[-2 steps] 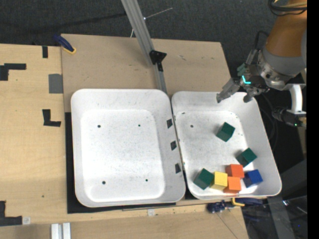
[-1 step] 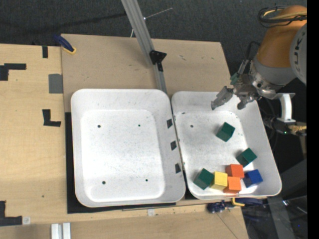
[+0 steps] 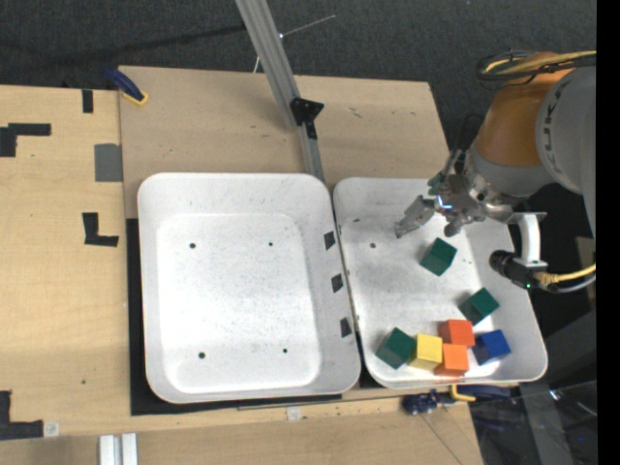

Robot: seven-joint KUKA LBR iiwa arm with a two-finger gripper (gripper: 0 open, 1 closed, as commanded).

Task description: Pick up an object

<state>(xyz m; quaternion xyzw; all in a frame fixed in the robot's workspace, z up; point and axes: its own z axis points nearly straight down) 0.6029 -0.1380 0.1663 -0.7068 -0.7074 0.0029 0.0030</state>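
In the right bin (image 3: 373, 269), a dark green cube (image 3: 438, 257) lies alone near the middle. My gripper (image 3: 431, 225) hangs just above and behind it, open, its fingers spread with nothing between them. Further cubes sit at the bin's front: a second green one (image 3: 479, 305), a third green one (image 3: 395, 347), a yellow one (image 3: 427, 349), two orange ones (image 3: 456, 333) (image 3: 453, 358) and a blue one (image 3: 492, 345).
The left bin (image 3: 232, 284) stands beside the right one. A slanted metal pole (image 3: 276, 56) crosses the bench behind the bins. The arm's orange band (image 3: 513, 129) and a cable (image 3: 562, 277) hang over the right bin's far right edge.
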